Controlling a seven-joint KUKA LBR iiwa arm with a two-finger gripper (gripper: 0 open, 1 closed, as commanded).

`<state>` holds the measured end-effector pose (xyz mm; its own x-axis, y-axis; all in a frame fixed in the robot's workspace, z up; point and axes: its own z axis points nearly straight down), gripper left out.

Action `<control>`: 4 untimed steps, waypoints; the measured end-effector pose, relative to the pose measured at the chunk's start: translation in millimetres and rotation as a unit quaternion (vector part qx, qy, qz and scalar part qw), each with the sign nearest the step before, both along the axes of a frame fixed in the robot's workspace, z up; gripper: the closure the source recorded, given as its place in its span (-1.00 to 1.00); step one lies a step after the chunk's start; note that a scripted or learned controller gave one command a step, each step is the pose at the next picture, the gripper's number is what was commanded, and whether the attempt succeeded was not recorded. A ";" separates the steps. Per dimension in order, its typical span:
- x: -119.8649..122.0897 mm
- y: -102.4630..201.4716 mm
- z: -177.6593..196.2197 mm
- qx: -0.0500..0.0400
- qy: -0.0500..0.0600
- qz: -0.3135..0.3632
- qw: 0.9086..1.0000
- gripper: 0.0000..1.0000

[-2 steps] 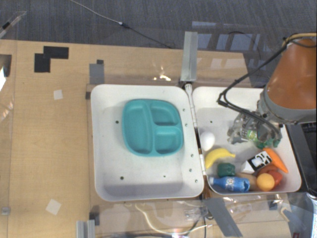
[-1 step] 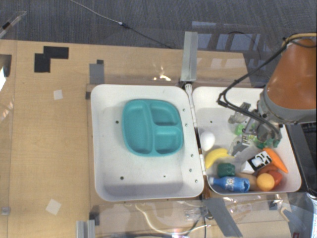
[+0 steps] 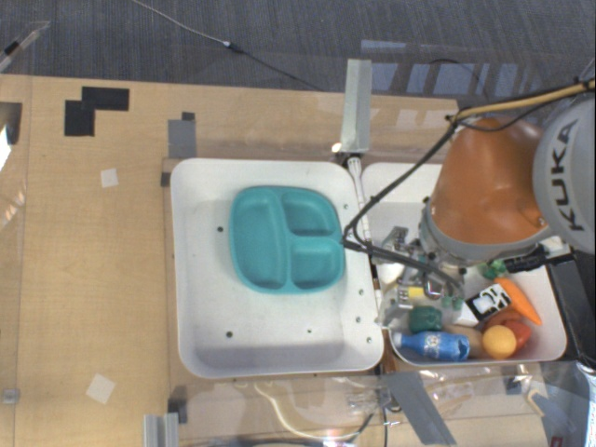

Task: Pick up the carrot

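Claw, grip state unclear, hangs above green toy, left of carrot

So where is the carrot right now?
The carrot lies in the right bin, near its right side, just above the orange ball.

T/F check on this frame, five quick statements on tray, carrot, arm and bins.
1. The teal tray lies in the left bin. True.
2. The carrot lies on the teal tray. False: it lies in the right bin, near its right wall.
3. The arm hangs over the right bin. True.
4. The blue bottle lies in the left bin. False: it lies in the right bin, by the front wall.
5. The tool holds the carrot. False: the carrot lies apart, to the tool's right in the view.
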<state>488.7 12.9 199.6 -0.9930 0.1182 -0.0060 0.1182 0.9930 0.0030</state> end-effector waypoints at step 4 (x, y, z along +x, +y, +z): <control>37.6 -32.8 -13.7 0.000 -0.001 -0.112 0.994 -1.00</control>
<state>526.3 -19.9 185.8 -0.9419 0.3359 -0.0079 0.3358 0.9419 0.0040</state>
